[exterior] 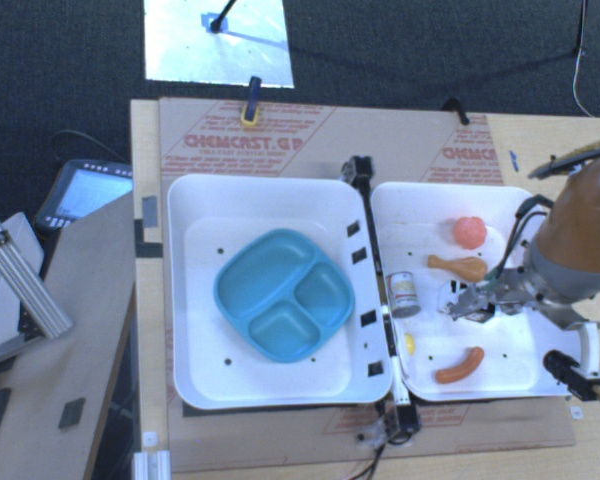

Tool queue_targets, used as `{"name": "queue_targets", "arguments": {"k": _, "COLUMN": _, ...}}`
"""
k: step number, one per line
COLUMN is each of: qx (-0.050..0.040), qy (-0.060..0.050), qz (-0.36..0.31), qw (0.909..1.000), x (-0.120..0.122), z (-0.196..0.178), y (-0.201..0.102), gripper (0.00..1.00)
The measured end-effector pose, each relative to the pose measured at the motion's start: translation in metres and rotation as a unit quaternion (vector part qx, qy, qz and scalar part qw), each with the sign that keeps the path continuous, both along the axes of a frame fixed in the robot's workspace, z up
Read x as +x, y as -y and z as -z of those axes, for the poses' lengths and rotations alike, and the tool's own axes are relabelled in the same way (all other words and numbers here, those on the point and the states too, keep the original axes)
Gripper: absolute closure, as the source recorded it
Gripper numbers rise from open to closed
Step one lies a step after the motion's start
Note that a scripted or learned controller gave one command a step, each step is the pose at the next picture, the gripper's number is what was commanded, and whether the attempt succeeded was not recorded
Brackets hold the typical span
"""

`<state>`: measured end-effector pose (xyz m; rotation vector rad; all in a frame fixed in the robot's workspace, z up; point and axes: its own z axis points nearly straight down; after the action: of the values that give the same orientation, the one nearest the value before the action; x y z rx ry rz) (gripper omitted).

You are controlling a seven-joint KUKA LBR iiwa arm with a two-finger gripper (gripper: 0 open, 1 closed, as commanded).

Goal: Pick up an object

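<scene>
Two white bins (180,268) sit on a cardboard-covered bench (320,133) above dark carpet (60,48). The gripper (468,303) hovers in the right bin; I cannot tell its grip.

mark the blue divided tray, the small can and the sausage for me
blue divided tray (283,294): camera view, on the ridge where its three compartments meet.
small can (403,294): camera view, middle of its side, lying by the right bin's left wall.
sausage (460,365): camera view, mid-length of its body.
</scene>
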<state>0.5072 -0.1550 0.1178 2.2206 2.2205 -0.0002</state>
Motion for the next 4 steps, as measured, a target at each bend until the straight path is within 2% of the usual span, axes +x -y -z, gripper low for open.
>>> {"name": "queue_targets", "arguments": {"k": 1, "qx": -0.0018, "qy": 0.004, "qz": 0.0, "qw": 1.0, "x": 0.003, "z": -0.015, "y": 0.001, "gripper": 1.0}}
{"name": "queue_targets", "arguments": {"k": 4, "qx": -0.001, "qy": 0.004, "qz": -0.002, "qw": 1.0, "x": -0.017, "z": -0.167, "y": 0.013, "gripper": 1.0}}
